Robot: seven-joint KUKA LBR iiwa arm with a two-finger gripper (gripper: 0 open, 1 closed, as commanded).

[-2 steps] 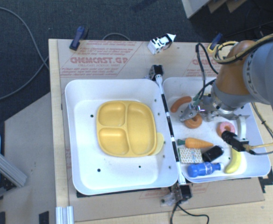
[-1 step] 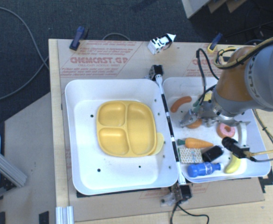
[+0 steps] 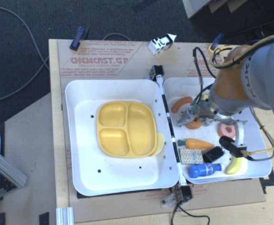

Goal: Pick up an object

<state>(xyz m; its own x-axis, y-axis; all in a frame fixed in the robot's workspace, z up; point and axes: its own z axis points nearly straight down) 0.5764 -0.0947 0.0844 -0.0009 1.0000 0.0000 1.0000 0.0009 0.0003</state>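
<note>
My gripper (image 3: pixel 191 117) is low in the right bin (image 3: pixel 259 125), near its left-middle. It sits directly over a small orange-brown piece (image 3: pixel 194 124) and seems to touch it. An orange sausage (image 3: pixel 180 103) lies just behind the gripper. In front of it a carrot (image 3: pixel 199 144) lies on the bin floor. A pink donut (image 3: pixel 227 131) rests to the gripper's right, under the wrist.
Along the right bin's front edge lie a speckled square (image 3: pixel 187 156), a small black block (image 3: pixel 213 153), a blue bottle (image 3: pixel 203 169) and a banana (image 3: pixel 234 165). The left bin (image 3: pixel 80 139) holds a yellow divided plate (image 3: pixel 127 128). A divider rail (image 3: pixel 167 121) separates the bins.
</note>
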